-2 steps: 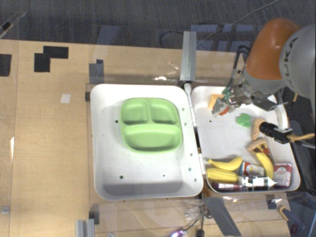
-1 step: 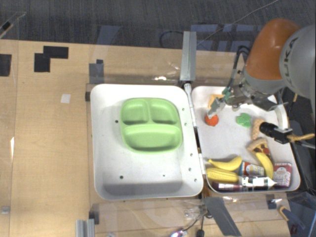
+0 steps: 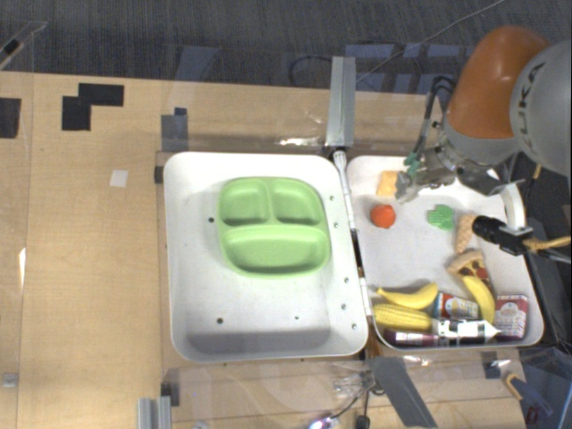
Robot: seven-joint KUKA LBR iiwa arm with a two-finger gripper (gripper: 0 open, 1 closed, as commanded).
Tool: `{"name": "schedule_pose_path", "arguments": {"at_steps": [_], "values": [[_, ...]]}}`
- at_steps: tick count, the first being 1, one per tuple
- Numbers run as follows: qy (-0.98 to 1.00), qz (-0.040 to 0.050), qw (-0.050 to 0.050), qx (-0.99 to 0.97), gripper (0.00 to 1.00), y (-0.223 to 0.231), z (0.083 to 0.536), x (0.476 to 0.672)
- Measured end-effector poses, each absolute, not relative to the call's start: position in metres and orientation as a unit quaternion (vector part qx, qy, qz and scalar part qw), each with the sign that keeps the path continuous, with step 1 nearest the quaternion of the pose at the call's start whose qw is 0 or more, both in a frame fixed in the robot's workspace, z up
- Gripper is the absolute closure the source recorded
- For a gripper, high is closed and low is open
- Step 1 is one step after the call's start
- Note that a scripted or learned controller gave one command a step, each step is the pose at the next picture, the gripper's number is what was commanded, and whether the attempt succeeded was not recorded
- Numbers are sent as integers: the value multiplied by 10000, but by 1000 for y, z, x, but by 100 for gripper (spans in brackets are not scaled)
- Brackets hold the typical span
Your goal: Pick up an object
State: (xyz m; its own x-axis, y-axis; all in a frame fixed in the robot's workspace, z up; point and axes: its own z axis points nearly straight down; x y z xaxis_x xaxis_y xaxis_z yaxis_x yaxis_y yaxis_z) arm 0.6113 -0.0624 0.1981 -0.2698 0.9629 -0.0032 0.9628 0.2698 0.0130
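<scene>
The pincer (image 3: 409, 186) is seen low in the right bin (image 3: 404, 250), just beside a yellow block (image 3: 386, 184); its state cannot be told.

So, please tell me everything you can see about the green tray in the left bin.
The green tray is a light green divided plate that looks like matte plastic, with rounded corners. It has three compartments: two small ones on the far side and one wide one on the near side. It lies flat, right side up, on the floor of the left bin, somewhat toward the far side. Its compartments hold nothing, and nothing else touches it.
</scene>
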Motion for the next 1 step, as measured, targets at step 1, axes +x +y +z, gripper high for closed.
{"name": "schedule_pose_path", "arguments": {"at_steps": [1], "values": [[7969, 40, 52, 6041, 0, -62, 198, 611]]}}
